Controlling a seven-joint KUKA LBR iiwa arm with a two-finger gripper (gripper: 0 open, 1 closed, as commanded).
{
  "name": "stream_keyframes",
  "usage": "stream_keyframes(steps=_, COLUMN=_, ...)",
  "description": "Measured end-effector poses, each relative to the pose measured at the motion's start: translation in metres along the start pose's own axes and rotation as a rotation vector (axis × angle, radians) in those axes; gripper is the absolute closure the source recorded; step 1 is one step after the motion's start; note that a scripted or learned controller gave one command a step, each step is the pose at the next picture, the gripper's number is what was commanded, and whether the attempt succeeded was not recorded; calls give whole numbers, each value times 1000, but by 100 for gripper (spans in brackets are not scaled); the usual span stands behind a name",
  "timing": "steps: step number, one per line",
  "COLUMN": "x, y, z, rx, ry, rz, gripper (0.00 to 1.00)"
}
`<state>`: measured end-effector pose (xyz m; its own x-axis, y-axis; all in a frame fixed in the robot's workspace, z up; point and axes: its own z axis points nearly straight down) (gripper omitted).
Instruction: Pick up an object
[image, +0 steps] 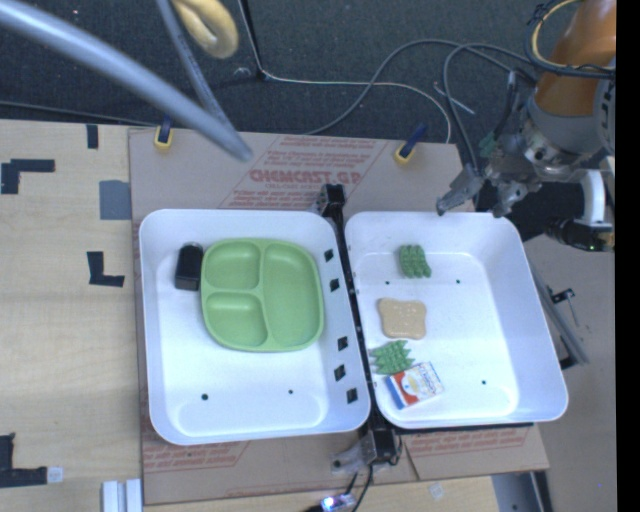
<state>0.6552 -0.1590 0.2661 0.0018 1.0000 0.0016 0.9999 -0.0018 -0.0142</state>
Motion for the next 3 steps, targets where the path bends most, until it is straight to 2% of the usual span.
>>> stream_keyframes(steps=1, x=1, y=2, z=-9, rx=-13, ry=-2, rz=-3, gripper=0)
stream_keyframes(steps=3, x=-11, y=3, z=107, rx=-8, ry=-3, rz=-3, gripper=0)
